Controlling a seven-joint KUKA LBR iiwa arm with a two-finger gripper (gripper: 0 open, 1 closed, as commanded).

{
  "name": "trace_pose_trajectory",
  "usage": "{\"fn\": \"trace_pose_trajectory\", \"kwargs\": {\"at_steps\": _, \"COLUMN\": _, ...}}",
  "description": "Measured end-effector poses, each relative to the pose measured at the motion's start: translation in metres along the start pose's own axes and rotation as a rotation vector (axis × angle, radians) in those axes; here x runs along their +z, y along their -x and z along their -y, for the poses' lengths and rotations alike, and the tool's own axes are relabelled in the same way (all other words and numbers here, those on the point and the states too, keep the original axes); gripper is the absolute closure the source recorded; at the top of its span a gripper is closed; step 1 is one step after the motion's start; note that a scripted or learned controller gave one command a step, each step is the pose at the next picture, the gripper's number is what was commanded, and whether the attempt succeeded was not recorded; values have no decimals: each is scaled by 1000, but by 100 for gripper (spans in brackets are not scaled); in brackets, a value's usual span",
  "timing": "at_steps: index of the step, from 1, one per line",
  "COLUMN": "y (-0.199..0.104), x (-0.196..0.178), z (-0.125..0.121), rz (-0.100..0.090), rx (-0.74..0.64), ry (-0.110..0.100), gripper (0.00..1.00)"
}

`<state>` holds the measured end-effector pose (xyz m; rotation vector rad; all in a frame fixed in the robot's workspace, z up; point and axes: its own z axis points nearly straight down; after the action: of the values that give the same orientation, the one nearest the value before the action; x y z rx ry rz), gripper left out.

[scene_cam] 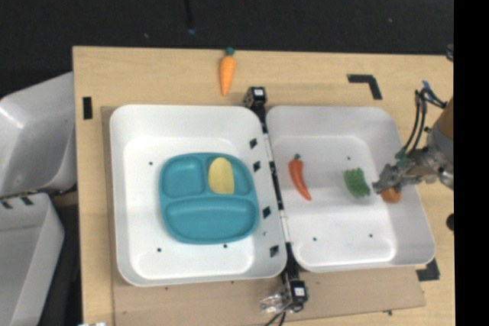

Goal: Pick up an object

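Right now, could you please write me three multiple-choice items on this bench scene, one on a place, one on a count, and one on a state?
1. Where does the yellow item lie?
A. In the upper right compartment of the blue tray
B. In the right bin
C. On the bare bench

2. How many white bins stand on the bench?
A. One
B. Two
C. Four

3. How does the carrot on the bench lie?
A. Inside the left bin
B. On the blue tray
C. Outside both bins, green top pointing away from them

Answers:
1. A, since the yellow item sits in the tray's upper right section, inside the left bin.
2. B, since the left bin and the right bin lie side by side.
3. C, since the carrot rests on the wood beyond the bins' far rims.
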<state>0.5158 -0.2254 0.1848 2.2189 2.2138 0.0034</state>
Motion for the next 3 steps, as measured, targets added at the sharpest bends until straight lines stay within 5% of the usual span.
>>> {"fn": "trace_pose_trajectory", "kwargs": {"at_steps": 1, "y": 2, "x": -44, "z": -2, "rz": 0, "rx": -4, "ry": 0, "gripper": 100}}
{"fn": "trace_pose_trajectory", "kwargs": {"at_steps": 3, "y": -106, "x": -66, "z": -12, "rz": -5, "rx": -10, "ry": -4, "gripper": 100}}
